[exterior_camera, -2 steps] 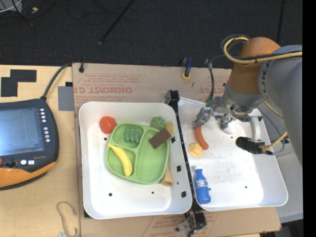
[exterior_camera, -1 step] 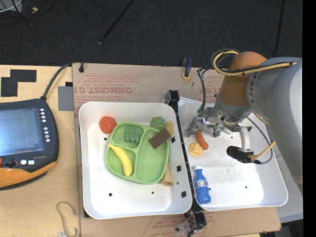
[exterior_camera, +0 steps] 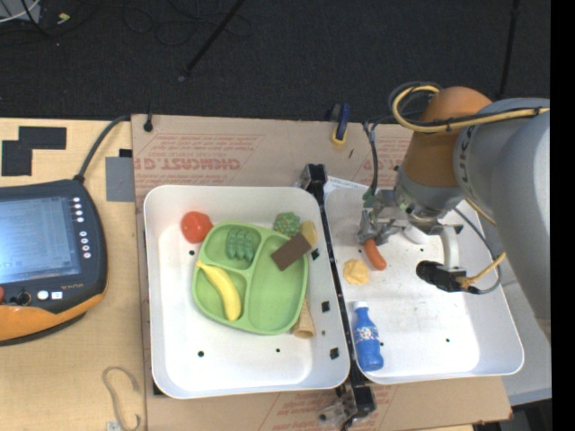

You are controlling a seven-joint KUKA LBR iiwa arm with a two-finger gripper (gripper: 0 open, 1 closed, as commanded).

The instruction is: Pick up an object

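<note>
Here you see the pincer (exterior_camera: 372,234) low over the right bin (exterior_camera: 449,330), near that bin's far left corner, with the arm (exterior_camera: 503,169) coming in from the bin's right side. Whether the pincer is apart or together you cannot tell from this angle, and nothing shows clamped in it. The closest thing to it is the small orange piece (exterior_camera: 375,257), which lies on the bin floor just beside the pincer's tip, on its near side; whether the two touch you cannot tell.

In the same bin, a pale yellow lump (exterior_camera: 357,274) sits just beside the orange piece, nearer the left wall. A blue bottle (exterior_camera: 367,338) lies along the left wall toward the near left corner, well apart from the pincer.

In the left bin (exterior_camera: 171,330) you find a green divided plate (exterior_camera: 269,317) in the middle. A banana (exterior_camera: 222,290) lies in its left compartment, and a green ridged piece (exterior_camera: 240,242) in its far compartment. A brown block (exterior_camera: 290,252) rests tilted across the plate's far right rim, with a broccoli floret (exterior_camera: 287,224) and a yellow piece (exterior_camera: 309,233) just beyond it. A red tomato (exterior_camera: 196,226) sits off the plate's far left edge, and a tan cone (exterior_camera: 304,321) leans at the plate's near right corner.
</note>
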